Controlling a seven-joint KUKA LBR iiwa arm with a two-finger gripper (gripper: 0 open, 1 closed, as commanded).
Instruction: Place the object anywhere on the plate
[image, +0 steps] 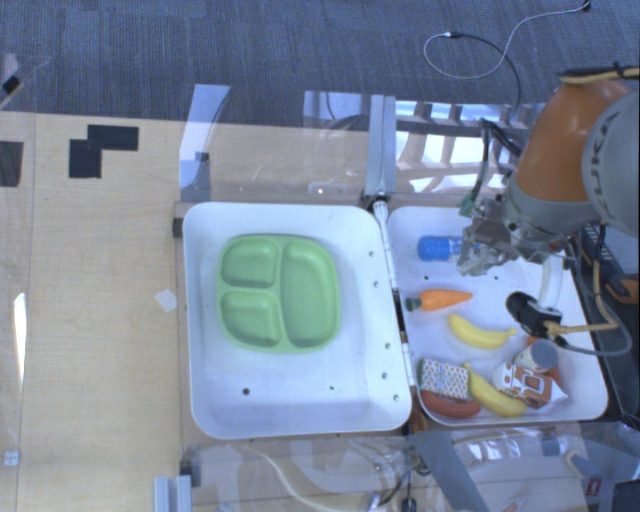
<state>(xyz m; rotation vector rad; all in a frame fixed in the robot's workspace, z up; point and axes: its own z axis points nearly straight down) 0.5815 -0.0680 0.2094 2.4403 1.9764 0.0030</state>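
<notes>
The small blue plastic bottle (437, 247) lies on its side in the right white bin (590, 400), just beside the gripper (478, 262). It looks light, rigid and slippery; gripping across its middle seems best. The green compartmented plate (279, 292) waits in the left bin.

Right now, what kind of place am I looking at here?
Most likely a robotics lab test bench, not a kitchen: two white bins sit on a wooden bench, toy food like a carrot and banana fills one, and a grey-and-orange arm's pincer reaches in.
</notes>
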